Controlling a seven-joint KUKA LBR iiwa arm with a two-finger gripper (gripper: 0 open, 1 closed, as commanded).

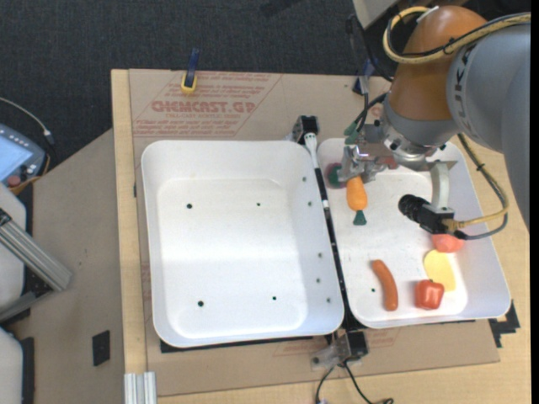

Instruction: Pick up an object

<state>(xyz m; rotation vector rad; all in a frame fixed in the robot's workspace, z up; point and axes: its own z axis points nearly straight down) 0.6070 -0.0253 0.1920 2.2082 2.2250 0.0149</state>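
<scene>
My gripper (363, 167) hangs over the far left part of the right bin (480, 289). An orange carrot (357, 194) with a green end lies just in front of the gripper, its upper end right at the gripper's tip; I cannot tell whether it is held. A small green and red thing (337, 175) sits to the gripper's left by the bin wall. Nearer the front lie a reddish sausage (386, 284), a red pepper (429, 294), a yellow piece (440, 269) and a small orange-red piece (447, 242).
The left bin (160, 225) stands beside the right one, the two sharing a raised rim (328, 225). Both rest on a cardboard sheet (202, 99) with a yellow clip (190, 79) at the back. The arm's grey and orange body (446, 66) looms over the right bin's far side.
</scene>
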